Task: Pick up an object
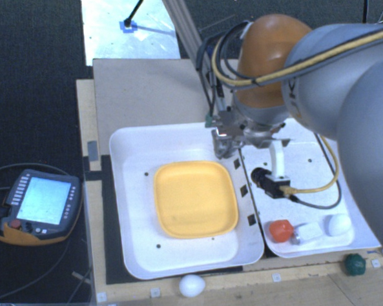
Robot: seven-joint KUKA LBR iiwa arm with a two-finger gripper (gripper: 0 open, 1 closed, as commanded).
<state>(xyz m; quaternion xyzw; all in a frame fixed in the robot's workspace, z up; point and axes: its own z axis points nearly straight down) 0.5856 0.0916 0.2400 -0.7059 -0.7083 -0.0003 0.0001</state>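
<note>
A yellow square plate [195,198] lies flat in the middle of the left bin [132,185]. In the right bin [308,155], near its front edge, a red object [280,230], a small white block [308,232] and a white ball [339,224] sit in a row. My gripper [233,142] hangs under the orange band, over the divide between the two bins, just past the plate's far right corner. Nothing shows in its grasp. The arm hides much of the right bin.
A black part with a yellow cable [268,182] hangs over the right bin's left side. A white egg shape [192,285] and a green ball [354,264] lie on the bench in front of the bins. A teach pendant [39,205] rests at far left.
</note>
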